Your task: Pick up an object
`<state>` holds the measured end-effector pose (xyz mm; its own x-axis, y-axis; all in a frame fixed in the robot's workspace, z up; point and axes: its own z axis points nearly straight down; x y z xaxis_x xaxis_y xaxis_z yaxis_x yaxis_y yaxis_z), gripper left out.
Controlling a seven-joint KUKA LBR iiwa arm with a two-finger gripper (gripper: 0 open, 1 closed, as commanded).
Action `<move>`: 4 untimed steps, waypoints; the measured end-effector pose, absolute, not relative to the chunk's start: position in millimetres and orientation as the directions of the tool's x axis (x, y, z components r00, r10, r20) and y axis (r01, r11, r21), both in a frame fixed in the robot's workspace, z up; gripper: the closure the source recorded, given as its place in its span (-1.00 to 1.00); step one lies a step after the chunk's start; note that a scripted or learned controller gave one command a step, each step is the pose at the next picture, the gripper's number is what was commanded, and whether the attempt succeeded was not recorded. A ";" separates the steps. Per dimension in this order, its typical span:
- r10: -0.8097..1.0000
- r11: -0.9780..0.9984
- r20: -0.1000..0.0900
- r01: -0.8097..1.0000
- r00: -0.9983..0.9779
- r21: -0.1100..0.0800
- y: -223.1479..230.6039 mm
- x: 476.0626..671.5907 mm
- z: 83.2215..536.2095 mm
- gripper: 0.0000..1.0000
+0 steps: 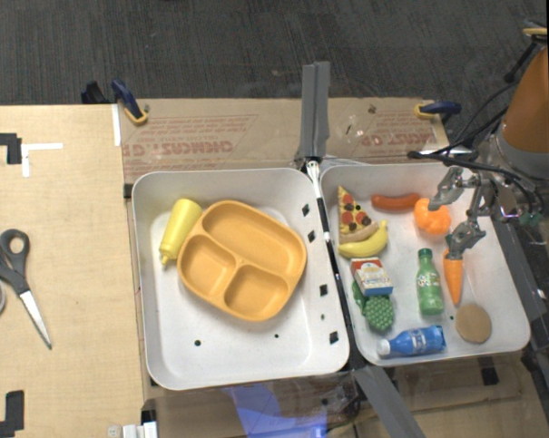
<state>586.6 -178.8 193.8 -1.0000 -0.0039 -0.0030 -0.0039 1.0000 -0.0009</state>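
Note:
My gripper (456,216) hangs over the right side of the right bin (506,276), its two fingers spread open with nothing between them. One finger (449,188) is just above the orange fruit (430,217); the other (464,236) is over the top of the carrot (453,279). Other items in this bin are a red sausage (396,200), a pizza slice (350,210), a banana (364,241), a small carton (372,276), a green bottle (429,281), a green knobbly item (380,313), a blue bottle (412,342) and a brown round piece (474,324).
The left bin (171,345) holds a yellow divided plate (243,258) and a yellow squeeze bottle (179,229). Scissors (18,279) lie on the wooden bench at far left. Cables trail from the arm at the right edge.

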 end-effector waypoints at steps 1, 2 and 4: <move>-0.073 0.997 -0.003 -0.073 -0.997 -0.001 -220.8 574.1 93.2 -1.00; -0.077 0.997 -0.009 -0.077 -0.997 -0.003 -219.4 576.5 104.1 1.00; -0.016 1.000 -0.006 -0.016 -1.000 0.000 -176.3 607.7 207.1 1.00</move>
<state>607.7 -176.3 207.1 -0.9999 -0.0156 -0.0063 -0.0156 0.9999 -0.0004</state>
